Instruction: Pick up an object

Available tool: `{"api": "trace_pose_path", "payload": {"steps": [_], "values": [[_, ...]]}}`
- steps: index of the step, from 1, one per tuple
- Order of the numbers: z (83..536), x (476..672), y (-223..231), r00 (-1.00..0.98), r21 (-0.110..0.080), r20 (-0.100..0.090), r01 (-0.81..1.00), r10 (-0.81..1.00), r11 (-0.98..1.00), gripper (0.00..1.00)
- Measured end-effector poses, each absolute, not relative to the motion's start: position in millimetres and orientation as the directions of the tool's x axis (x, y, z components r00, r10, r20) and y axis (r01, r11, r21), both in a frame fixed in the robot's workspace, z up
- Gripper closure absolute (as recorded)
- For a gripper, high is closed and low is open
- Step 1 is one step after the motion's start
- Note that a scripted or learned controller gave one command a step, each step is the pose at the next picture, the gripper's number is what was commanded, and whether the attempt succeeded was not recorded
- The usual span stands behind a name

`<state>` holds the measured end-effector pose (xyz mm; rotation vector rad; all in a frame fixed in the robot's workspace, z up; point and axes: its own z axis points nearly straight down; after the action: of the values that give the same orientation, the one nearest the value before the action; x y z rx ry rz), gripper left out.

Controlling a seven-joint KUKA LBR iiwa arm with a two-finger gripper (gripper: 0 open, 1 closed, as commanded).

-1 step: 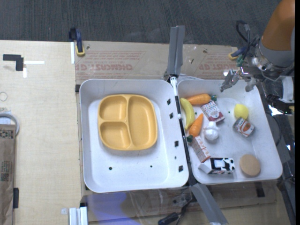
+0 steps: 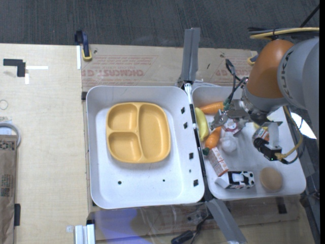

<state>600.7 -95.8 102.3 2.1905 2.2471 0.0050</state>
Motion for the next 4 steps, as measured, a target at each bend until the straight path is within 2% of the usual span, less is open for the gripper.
{"api": "trace_pose_path", "payload": {"steps": [1,2,3,4], "values": [[112,601.3,-99,-0.021,0.007,-0.004,1.0,1.0,0.021,1.0],[141,653.4,-103,0.065,0.0,-0.002,0.998,0.998,-0.065,1.0],[192,625.3,-91,-0.175,-0.001,-0.001,0.985,0.985,0.175,1.0],[192,625.3,-91,-0.175,-0.001,-0.001,0.985,0.985,0.175,0.0]]}}
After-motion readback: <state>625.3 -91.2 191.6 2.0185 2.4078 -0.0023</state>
